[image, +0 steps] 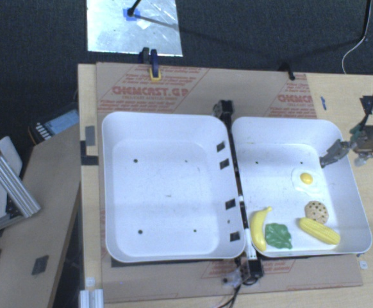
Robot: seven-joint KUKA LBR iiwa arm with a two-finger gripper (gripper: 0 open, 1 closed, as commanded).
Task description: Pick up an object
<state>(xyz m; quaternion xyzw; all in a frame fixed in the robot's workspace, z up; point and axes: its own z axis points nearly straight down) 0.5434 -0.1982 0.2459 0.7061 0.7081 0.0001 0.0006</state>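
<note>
Toys lie in the right bin [350, 191] on the desk [193, 82]: a fried egg [305, 178], a cookie [316, 211], a corn cob [319, 231], a banana [259, 228] and a green leaf [278, 235]. The pincer [332, 154] hangs at that bin's far right edge, nothing visibly in it, and whether it is spread or pressed together I cannot tell. The fried egg lies nearest, just below and left of its tip; the others sit well apart toward the near wall.

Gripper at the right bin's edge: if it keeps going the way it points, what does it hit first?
Likely the white floor of the right-hand bin; the grey two-finger gripper points left and down, just above the fried egg toy. Depth is unclear, so the egg is possible.
</note>
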